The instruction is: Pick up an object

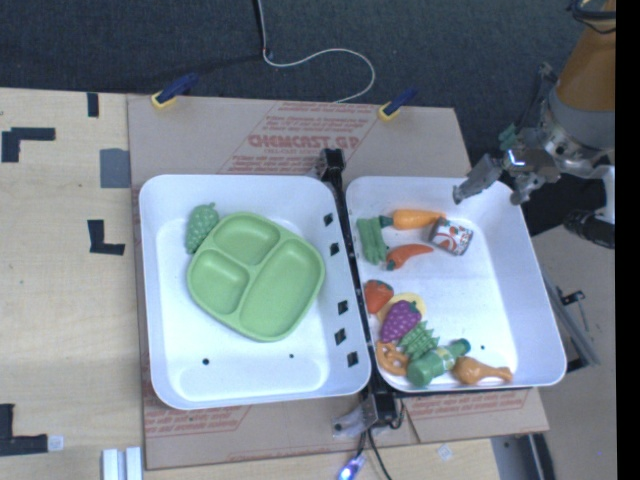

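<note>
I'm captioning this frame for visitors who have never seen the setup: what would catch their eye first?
Probably the big green divided plate in the left bin, with a green grape bunch at its upper-left edge. Next, the jumble of toy food in the right bin: an orange carrot, a small can, purple grapes. The grey and orange arm hangs at the right bin's upper-right corner, its gripper above the rim.

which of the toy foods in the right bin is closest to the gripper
The small can, lying just below the gripper; the carrot sits slightly farther left.
</note>
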`<move>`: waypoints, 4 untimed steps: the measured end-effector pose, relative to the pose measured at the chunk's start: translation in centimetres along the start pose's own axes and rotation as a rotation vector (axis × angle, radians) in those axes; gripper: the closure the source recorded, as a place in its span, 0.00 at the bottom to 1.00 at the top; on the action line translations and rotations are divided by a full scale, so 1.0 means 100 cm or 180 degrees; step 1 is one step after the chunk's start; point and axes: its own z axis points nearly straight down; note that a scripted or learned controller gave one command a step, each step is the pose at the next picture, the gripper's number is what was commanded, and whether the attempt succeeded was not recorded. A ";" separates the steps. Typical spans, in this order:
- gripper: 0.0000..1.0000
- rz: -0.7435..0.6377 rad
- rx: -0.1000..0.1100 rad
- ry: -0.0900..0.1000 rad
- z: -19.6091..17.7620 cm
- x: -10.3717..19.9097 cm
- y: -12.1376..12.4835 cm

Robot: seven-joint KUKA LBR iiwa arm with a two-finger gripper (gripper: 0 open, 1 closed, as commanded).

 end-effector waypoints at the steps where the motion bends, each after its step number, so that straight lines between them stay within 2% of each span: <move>1: 0.00 -0.0013 -0.0047 -0.0005 -0.128 0.041 -0.042; 2: 0.00 0.0001 -0.0063 -0.0014 -0.284 0.033 -0.099; 3: 1.00 -0.0004 -0.0007 -0.0009 -0.283 0.035 -0.096; 4: 1.00 0.0017 -0.0001 -0.0004 -0.272 -0.020 -0.123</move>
